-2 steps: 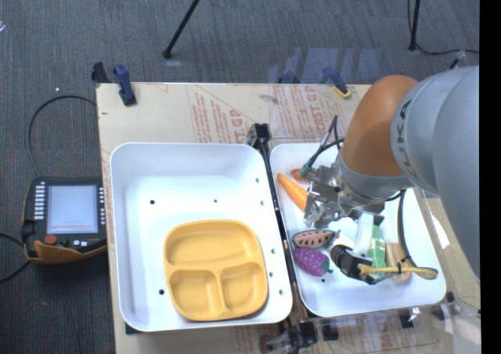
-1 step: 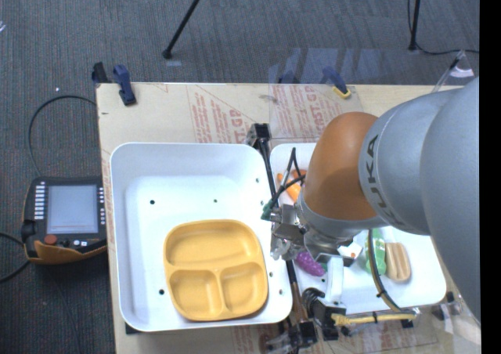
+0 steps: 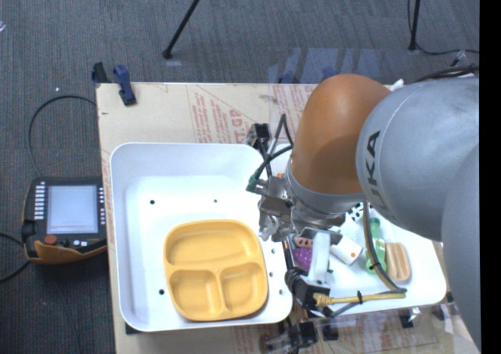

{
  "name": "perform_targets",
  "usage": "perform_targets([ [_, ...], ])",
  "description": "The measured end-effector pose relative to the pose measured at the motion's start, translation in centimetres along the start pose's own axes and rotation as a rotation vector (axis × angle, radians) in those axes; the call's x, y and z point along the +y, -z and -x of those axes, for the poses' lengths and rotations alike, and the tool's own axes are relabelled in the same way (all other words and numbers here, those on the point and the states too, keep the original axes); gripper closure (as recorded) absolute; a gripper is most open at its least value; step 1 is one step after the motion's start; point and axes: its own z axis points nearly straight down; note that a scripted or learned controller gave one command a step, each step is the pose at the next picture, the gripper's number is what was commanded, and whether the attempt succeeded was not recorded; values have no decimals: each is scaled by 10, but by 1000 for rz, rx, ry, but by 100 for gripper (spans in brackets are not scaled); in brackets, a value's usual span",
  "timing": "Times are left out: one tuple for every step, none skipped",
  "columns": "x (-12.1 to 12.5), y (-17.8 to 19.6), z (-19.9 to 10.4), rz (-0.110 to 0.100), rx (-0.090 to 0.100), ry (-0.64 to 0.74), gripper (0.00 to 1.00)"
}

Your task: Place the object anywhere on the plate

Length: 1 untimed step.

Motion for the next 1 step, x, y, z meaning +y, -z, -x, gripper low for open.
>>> perform_targets([
  [-1,-3,2,-6,-6,-1,0],
])
